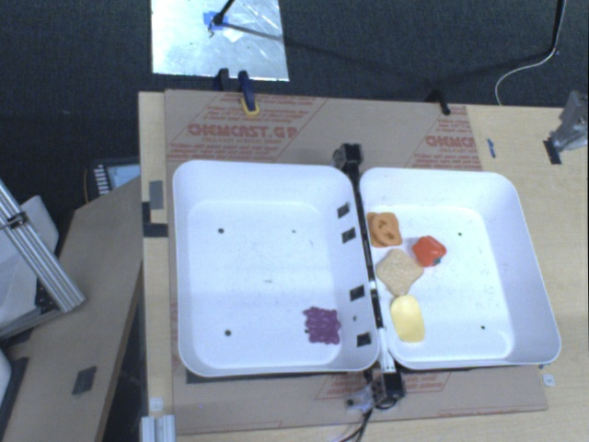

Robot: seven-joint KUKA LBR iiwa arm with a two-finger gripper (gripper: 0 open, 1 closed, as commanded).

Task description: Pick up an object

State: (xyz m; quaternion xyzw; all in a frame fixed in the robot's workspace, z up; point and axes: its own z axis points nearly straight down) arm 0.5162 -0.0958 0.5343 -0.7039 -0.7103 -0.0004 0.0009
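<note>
The left bin (189, 247) holds one purple bunch of toy grapes (321, 324) near its front right corner. In the right bin (515, 247), four small items cluster along the left side. An orange flat piece (384, 228) lies farthest back. A red rounded toy (429, 250) sits to its right. Below them is a tan square like a bread slice (398, 271), and a pale yellow oval (407, 319) lies nearest the front.
Black clips (351, 237) run along the divide between the bins. A shiny metal sheet (219, 24) lies beyond the bench, and an aluminium bar (37, 256) stands at the left. A grey piece of hardware (569, 129) pokes in at the right edge.
</note>
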